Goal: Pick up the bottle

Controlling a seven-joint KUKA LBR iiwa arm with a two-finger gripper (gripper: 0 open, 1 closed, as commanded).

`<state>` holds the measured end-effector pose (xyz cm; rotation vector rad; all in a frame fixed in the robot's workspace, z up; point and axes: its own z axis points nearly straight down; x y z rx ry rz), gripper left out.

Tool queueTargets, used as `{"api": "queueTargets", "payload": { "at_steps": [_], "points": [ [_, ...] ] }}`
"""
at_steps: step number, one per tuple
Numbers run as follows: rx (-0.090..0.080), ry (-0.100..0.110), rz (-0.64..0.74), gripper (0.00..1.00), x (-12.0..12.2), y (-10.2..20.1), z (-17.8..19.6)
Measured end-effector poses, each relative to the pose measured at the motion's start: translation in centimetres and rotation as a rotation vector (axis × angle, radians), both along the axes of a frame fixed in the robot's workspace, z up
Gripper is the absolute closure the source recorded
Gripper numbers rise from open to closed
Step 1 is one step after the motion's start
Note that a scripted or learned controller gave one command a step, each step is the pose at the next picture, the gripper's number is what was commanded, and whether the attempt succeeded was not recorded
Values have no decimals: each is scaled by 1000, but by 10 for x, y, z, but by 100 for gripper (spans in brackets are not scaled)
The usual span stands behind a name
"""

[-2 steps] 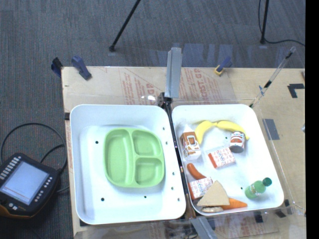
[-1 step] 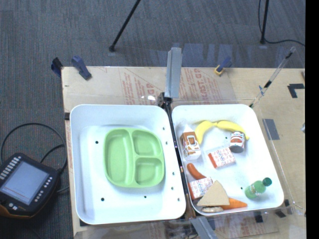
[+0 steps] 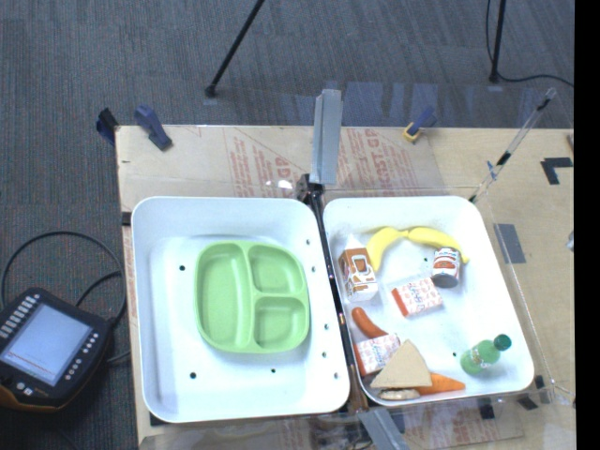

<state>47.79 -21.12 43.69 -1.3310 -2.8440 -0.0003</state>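
A small green bottle with a green cap lies on its side in the near right corner of the right bin. Its cap points up and to the right, toward the bin's right wall. An orange carrot lies just to its lower left, close to it.
The right bin also holds a banana, a small dark jar, two orange-and-white cartons, a red sausage, a sandwich wedge. A green divided plate sits in the left bin. A teach pendant lies on the floor.
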Motion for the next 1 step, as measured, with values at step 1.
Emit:
{"api": "queueTargets", "payload": {
  "at_steps": [1],
  "points": [
    [0,0,75,100,0,0,0]
  ]
}}
